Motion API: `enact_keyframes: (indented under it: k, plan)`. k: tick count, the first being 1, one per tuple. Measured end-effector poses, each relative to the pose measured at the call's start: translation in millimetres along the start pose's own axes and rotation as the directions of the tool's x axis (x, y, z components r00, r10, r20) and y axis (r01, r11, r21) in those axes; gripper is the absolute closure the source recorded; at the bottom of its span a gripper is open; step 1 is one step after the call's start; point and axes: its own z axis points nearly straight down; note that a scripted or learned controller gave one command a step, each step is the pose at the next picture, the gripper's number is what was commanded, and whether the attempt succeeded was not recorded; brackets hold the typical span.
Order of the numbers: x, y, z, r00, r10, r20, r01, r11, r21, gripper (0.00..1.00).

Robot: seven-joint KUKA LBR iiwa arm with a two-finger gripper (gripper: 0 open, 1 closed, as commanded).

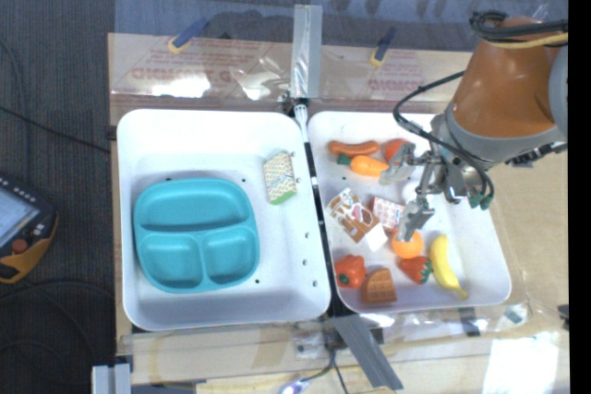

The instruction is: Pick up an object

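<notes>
With the arm reaching in from the right, the gripper [412, 191] hangs fingers spread above the right bin [494, 277], directly over a small orange fruit [407, 244] beside the banana [446, 265]; judged light, rigid and smooth, it should be gripped across its widest part.

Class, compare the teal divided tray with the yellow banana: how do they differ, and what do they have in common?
The teal divided tray lies in the left bin; the banana lies in the right bin. The tray is far larger than the banana. The tray is teal with three compartments; the banana is a yellow curved piece. The tray has one small neighbour; the banana sits among many toys. Both rest untouched.
</notes>
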Motion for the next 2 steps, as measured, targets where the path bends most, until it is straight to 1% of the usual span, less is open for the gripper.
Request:
enact_keyframes:
  k: [1, 2]
  plan:
    - [11, -5, 120, 1.0, 0.024, 0.003, -0.024, 1.0, 0.001, 0.0]
    - [-38, -11, 126, 0.937, 0.348, 0.009, -0.348, 0.937, -0.003, 0.0]
